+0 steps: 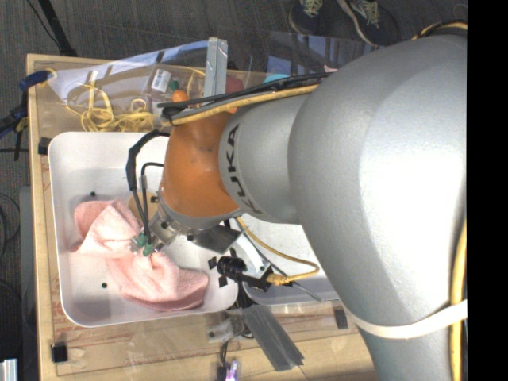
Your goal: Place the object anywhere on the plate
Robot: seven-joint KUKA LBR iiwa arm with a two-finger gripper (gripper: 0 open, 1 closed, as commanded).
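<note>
Reaching in from the right, the grey arm covers most of the view, its orange band hanging over the left bin. That white bin sits on the wooden counter and holds a crumpled pink cloth, which spreads from the bin's left side toward its lower right corner. The jaws are down at the middle of the cloth, touching its folds; the wrist hides them, so I cannot tell how far apart they stand or whether any cloth is pinched between them. Black cables loop from the band down to the wrist. Beyond the bin's far edge lie a clear plastic bag and a tangle of yellow cord. Two shoes stand on the dark floor above the counter.
</note>
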